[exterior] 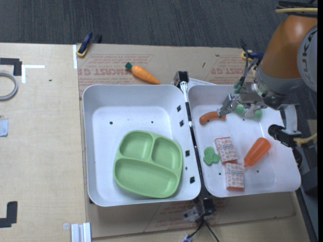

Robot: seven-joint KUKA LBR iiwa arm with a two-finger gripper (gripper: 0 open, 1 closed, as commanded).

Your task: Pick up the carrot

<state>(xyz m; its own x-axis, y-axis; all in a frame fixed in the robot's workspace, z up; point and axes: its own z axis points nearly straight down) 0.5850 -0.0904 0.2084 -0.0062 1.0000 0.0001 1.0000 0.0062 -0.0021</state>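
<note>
An orange carrot with a green top (143, 73) lies on the cardboard behind the left bin, outside both bins. A second orange, carrot-shaped piece (257, 151) lies in the right bin (282, 183), near its right wall. My gripper (228, 105) hangs low over the back of the right bin, its tip right at the end of a curved orange sausage-like item (208, 117). It is well to the upper left of the orange piece and far right of the carrot on the cardboard. Nothing can be seen held in it.
The left bin (101, 110) holds a green divided plate (149, 164). In the right bin lie a green leafy toy (211, 156), two red-and-white packets (225, 149) (234, 176) and a green item (254, 112) under the wrist. A blue clip (84, 44) sits at the back left.
</note>
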